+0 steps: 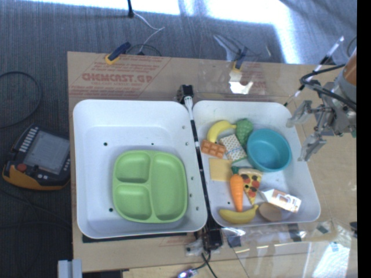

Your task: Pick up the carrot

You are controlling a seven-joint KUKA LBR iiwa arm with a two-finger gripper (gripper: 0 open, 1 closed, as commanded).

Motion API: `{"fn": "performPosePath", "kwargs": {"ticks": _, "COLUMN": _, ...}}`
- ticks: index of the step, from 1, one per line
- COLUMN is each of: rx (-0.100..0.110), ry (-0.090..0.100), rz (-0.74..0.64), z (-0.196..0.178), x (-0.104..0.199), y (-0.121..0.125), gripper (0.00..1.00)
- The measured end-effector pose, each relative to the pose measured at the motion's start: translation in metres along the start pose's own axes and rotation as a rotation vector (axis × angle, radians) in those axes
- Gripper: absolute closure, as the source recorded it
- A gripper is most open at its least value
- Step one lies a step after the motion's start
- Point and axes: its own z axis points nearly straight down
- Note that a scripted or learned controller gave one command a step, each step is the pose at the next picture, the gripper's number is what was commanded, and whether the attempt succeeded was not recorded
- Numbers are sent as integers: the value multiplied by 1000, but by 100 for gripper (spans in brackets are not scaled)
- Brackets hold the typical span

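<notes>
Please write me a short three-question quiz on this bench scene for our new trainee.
1. True or false: the carrot lies in the right bin.
2. What sits in the left bin? A) blue bowl B) green divided plate C) banana
3. Fill in: the gripper hangs over the right bin's ____ rim.

Key: 1 true. 2 B. 3 right; it holds nothing, fingers apart, while the carrot lies between the pizza slice and the cheese slice.

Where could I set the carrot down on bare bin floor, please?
The left bin has bare floor all around the green plate, widest along its far wall. The right bin is crowded: the carrot lies wedged between pizza slice, cheese and banana.
</notes>
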Motion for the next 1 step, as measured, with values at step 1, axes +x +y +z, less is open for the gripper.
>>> {"fn": "performPosePath", "kwargs": {"ticks": 1, "rx": -8, "ry": 12, "rz": 96, "z": 103, "x": -30, "y": 99, "gripper": 0}}
